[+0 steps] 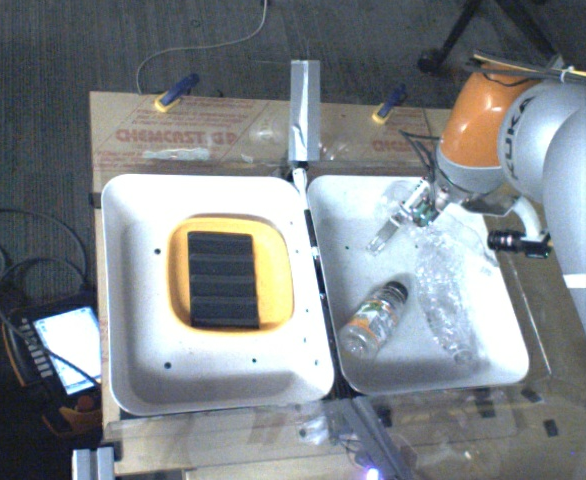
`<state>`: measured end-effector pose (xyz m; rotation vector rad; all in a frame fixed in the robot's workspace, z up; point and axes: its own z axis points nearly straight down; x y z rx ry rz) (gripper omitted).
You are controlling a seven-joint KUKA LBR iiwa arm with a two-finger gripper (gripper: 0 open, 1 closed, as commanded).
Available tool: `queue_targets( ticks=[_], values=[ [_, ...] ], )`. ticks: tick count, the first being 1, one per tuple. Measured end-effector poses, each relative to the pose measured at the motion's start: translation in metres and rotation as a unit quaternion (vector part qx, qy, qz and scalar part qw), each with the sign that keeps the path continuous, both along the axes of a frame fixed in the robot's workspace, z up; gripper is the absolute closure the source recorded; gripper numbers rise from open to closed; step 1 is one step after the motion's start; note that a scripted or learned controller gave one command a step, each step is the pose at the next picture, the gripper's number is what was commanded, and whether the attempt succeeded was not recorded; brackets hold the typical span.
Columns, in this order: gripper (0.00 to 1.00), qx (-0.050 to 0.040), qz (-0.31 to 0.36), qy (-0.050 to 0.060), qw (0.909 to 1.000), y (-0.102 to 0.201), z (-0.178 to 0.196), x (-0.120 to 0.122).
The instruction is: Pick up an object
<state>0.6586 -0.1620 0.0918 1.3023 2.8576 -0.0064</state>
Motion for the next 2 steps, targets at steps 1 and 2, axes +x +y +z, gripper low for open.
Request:
queue_targets(
  ticks=[1, 2],
  values=[
    [0.0, 0.0025, -0.076, -0.001, 0.9971, -0.012, 0.045, -0.06],
    [0.0, 0.0006, -0.071, -0.012, 0.9974, -0.019, 0.001, -0.113]
  ],
)
